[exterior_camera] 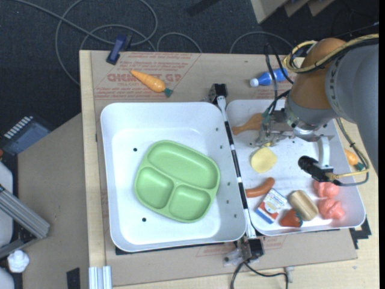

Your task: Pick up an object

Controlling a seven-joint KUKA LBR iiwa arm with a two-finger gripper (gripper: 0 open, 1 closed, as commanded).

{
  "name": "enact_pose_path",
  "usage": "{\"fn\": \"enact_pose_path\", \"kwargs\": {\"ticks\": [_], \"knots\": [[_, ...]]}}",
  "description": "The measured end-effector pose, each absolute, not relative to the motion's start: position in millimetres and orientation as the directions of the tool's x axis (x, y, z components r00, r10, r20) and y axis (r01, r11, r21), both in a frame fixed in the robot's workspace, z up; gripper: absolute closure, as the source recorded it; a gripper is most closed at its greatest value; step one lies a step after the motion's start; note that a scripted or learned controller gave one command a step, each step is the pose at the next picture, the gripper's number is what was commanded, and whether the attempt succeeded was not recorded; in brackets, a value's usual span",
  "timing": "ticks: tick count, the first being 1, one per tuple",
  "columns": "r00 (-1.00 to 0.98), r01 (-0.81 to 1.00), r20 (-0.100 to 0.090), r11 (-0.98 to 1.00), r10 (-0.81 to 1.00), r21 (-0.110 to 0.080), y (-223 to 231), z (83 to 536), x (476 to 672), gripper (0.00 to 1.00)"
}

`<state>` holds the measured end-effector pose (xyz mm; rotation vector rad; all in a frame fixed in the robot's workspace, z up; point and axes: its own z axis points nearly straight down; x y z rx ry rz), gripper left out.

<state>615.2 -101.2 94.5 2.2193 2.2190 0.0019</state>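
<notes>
My gripper [266,137] hangs low over the back left part of the right bin [355,212]. Just below it in the view lies a pale yellow round piece [263,160]. A tan drumstick-shaped toy [247,126] lies to the gripper's left, near the bin's back wall. Further forward in that bin are a red sausage [259,189], a small white, blue and red carton [272,204], a tan cylinder [302,204], a red piece [290,219] and pink lumps [328,198]. Nothing shows held in the gripper.
The left bin [120,131] holds a green divided plate [176,180]. On the bench behind the bins lie a toy carrot [150,81] and a blue and white bottle [268,78]. A small orange piece [352,157] sits at the right bin's far side.
</notes>
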Motion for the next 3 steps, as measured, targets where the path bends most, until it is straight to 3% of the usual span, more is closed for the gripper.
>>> {"fn": "enact_pose_path", "kwargs": {"ticks": [1,2,3], "knots": [[-0.002,1.000,0.001,0.002,1.000,0.002,-23.1,185.3,575.0,1.00],[-0.001,1.000,0.000,0.001,1.000,0.002,2.1,218.8,553.0,1.00],[0.001,1.000,0.000,-0.001,1.000,-0.002,-89.7,188.5,541.3,1.00]]}}
